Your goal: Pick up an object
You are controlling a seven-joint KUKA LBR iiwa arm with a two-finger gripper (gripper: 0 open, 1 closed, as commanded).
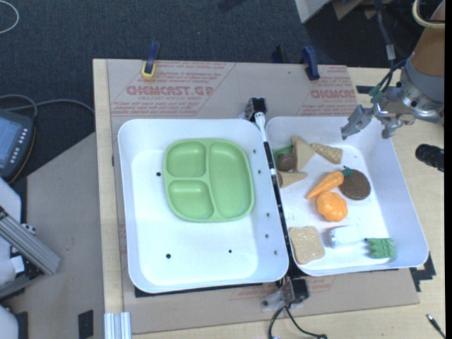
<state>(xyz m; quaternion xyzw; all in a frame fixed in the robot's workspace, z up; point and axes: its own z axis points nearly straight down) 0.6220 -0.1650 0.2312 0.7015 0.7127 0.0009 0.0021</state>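
nearest of the loose things, a green toy piece (381, 248) lies at the near right of the right bin (406, 189), with a pale slice of toy bread (306, 244) at the near left and a small whitish item (337, 239) between them. any of these could serve as the object to pick up, and all of them lie inside that right bin. farther in sit an orange round piece (332, 206), an orange carrot shape (325, 184) and a dark brown disc (356, 185) just beside it, then tan wedges (305, 152) and a small brown piece (286, 162) toward the bin's far left. nothing is lifted; every item rests on the bin floor. the end effector (372, 122) hangs over the far right part of this bin, its two fingers spread apart with nothing between them, apart from the nearest toys. by my reading the task is at its start: an object has yet to be chosen, reached, closed on and raised. outward from there, the left bin (134, 189) holds a green divided plate (209, 179) lying flat. both bins sit side by side on a brown board (212, 90) over the surface, with a yellow clamp (149, 67) and a blue clamp (309, 63) on its far edge. a dark screen (14, 143) stands off at the far left.
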